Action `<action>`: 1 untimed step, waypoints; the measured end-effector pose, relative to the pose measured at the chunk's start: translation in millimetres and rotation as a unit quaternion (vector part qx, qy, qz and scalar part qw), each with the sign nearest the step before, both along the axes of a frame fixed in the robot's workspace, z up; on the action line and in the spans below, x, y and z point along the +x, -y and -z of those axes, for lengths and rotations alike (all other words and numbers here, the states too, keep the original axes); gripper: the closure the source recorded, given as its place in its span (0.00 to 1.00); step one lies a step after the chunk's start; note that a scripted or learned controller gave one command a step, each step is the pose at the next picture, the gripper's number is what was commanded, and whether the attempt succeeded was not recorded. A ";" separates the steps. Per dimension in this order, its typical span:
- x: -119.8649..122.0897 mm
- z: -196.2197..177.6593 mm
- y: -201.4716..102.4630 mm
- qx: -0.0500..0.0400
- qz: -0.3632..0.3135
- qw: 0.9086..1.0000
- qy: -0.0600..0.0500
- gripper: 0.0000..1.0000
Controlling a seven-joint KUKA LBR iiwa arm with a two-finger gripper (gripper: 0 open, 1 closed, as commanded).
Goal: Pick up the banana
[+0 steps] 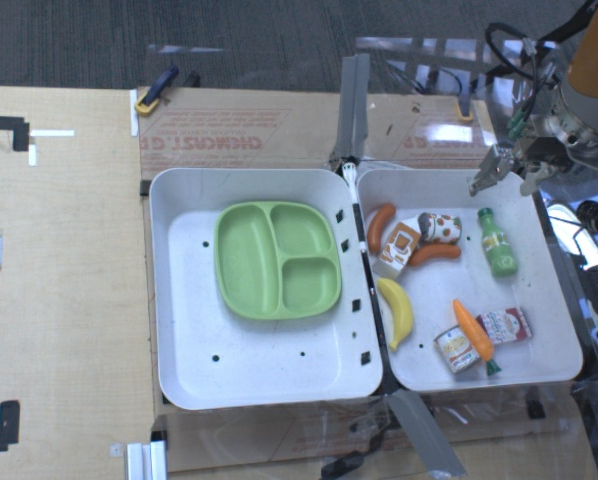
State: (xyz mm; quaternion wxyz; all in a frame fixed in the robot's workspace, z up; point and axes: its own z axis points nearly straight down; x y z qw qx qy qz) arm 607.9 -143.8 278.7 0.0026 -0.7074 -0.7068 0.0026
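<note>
Hovering seemingly open and empty at the right bin's far rim, the end effector (507, 175) risks pinching the bin wall beside the banana (397, 311).

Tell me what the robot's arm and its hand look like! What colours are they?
The arm is grey metal with an orange band above the wrist. Black cables loop around it, with a bit of green wire among them. Its gripper is small, dark grey and made of two thin pointed fingers, more like tongs than a real hand.
</note>
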 end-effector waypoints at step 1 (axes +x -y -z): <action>-9.3 173.7 -16.0 0.000 -0.064 0.998 0.002 0.00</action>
